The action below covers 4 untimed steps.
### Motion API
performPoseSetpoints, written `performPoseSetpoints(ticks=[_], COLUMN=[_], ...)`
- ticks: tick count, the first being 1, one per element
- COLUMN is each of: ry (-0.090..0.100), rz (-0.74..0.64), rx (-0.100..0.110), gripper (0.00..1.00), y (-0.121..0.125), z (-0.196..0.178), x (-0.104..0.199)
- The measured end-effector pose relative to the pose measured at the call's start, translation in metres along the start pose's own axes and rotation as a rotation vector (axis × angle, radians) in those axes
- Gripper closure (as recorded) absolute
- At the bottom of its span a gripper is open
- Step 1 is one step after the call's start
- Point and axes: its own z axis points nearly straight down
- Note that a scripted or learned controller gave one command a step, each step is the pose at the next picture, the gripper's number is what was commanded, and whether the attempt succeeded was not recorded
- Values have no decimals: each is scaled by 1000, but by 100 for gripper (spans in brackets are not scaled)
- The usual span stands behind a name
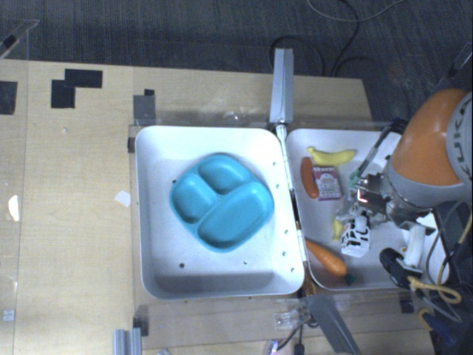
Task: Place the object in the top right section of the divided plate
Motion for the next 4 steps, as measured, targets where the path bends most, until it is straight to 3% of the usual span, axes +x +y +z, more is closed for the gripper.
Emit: performPoseSetpoints(ticks=[1, 2, 3, 4], ry=[-1, -1, -1, 0], rz=[-36, -36, -59, -12], rx=[2, 2, 0, -1], gripper=[100, 0, 0, 0], y=[-4, -4, 4, 28], z=[15, 15, 19, -108], x=[12, 12, -15, 65])
